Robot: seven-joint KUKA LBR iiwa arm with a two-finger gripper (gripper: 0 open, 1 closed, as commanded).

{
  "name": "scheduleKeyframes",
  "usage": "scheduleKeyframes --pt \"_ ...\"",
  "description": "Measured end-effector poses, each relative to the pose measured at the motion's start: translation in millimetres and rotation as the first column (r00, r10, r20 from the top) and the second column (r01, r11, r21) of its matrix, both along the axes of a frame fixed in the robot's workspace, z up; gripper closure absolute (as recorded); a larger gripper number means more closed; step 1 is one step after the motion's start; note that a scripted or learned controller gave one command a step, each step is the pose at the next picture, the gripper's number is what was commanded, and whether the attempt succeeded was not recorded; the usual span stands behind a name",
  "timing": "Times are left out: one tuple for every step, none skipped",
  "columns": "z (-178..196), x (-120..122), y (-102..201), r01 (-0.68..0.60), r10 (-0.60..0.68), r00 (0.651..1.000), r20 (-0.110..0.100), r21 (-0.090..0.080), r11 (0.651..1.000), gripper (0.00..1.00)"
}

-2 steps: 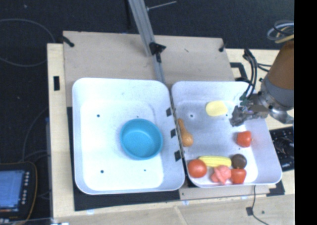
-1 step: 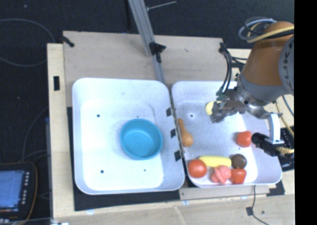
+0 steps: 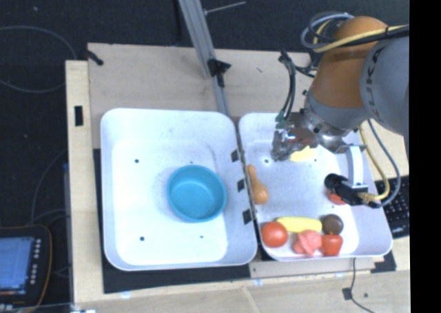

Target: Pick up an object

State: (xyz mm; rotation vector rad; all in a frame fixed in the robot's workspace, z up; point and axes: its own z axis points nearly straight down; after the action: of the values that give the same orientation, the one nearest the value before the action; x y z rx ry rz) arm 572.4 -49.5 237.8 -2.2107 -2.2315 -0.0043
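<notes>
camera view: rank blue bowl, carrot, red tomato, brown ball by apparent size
1. blue bowl, clearly largest
2. carrot, long but thin
3. red tomato, close to the carrot in area, so that order is unsure
4. brown ball, smallest

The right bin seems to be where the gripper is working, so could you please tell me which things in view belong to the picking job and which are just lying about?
Job:
gripper
right bin
carrot
banana
tomato
pink toy
brown ball

Lying about:
blue bowl
left bin
metal pole
blue screen
</notes>
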Motion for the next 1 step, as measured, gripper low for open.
scheduleKeyframes --pt "9.9 8.9 60.2 -0.002 0.002 1.0 -0.001 0.002 1.0 1.0"
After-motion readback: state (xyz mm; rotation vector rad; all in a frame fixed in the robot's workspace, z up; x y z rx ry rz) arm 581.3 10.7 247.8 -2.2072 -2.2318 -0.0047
